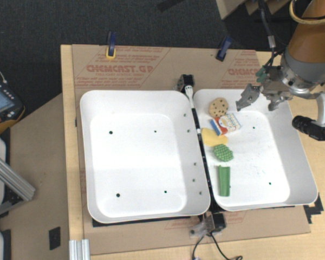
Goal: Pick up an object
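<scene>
Two white bins on a cardboard-covered worktop, with the tool poised over the right one.

The worktop (151, 64) is brown printed cardboard held by blue clamps (111, 49), with dark carpet behind it. The left bin (97, 145) is smooth moulded plastic with rounded corners. The right bin (281, 161) holds, along its left side, a round speckled cookie (218, 107), a small white packet (228, 124), a yellow piece (212, 137), a green knobbly ball (223, 153) and a green stick (223, 180). The tool (260, 97) hangs over the bin's far edge, its fingers (247, 98) spread apart and grasping nothing; the arm above it is cut off by the frame.
</scene>
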`<state>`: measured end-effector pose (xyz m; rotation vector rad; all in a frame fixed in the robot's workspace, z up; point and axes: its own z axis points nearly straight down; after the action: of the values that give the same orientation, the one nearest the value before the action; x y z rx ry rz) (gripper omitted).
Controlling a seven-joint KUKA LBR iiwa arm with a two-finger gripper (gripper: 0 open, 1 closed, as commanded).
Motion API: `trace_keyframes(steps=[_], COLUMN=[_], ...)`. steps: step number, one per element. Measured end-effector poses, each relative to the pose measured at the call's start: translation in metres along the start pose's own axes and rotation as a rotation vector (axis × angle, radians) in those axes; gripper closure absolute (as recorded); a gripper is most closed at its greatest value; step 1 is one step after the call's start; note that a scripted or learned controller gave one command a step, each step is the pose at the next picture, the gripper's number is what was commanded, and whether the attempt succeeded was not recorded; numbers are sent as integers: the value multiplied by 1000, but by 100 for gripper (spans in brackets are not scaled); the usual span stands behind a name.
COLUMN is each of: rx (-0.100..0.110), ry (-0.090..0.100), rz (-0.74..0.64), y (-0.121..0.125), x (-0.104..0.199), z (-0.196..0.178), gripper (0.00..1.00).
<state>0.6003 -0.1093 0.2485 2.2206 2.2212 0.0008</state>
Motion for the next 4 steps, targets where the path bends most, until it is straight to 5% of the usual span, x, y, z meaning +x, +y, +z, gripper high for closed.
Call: trace_keyframes(steps=[1, 2, 3, 4], rx=[-18, -5, 18, -18], ry=[-6, -3, 6, 4], rz=[6, 0, -1, -15], y=[-75, -72, -123, -119], x=[-45, -42, 4, 120], z=[-183, -183, -54, -201], gripper=[0, 100, 100, 100])
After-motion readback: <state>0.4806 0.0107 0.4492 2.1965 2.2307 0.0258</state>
